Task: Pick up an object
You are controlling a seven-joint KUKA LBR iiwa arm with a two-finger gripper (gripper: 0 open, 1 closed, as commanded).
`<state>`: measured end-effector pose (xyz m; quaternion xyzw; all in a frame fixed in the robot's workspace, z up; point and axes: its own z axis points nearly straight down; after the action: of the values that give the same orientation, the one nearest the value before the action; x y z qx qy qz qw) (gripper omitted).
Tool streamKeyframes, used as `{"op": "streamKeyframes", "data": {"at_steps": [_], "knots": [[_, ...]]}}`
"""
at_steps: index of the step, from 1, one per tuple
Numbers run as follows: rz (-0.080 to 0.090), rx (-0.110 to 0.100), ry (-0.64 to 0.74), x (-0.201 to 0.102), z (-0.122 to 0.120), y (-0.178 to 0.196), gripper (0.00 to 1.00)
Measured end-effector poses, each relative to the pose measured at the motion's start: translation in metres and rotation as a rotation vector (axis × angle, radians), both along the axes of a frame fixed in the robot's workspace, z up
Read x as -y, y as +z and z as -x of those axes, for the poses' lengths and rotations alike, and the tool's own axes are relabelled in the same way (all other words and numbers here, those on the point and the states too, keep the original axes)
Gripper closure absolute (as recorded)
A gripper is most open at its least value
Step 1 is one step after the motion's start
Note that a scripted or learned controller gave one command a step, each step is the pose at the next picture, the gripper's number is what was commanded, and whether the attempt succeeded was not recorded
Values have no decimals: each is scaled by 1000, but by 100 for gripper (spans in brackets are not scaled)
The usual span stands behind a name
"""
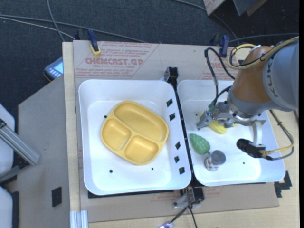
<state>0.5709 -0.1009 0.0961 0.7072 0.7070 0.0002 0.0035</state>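
In the right bin (pixel 228 175), my gripper (pixel 213 121) hangs low beneath the grey arm and its orange band (pixel 251 80). A small yellow object (pixel 218 127) lies right under it, partly hidden by the gripper body; I cannot tell whether they touch. A green lumpy object (pixel 200 143) lies just in front and to the left of the gripper, near the divider between the bins. A small grey-topped can (pixel 214 159) stands in front of the green object.
The left bin (pixel 90 141) holds a yellow divided plate (pixel 134 132). A black connector with a yellow cable (pixel 251 148) sticks out over the right bin's front right. The black divider with clips (pixel 176 127) runs between the bins.
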Motion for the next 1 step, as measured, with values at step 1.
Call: {"op": "streamKeyframes", "data": {"at_steps": [1], "knots": [[3,14,-2,2,-4,17,100]]}}
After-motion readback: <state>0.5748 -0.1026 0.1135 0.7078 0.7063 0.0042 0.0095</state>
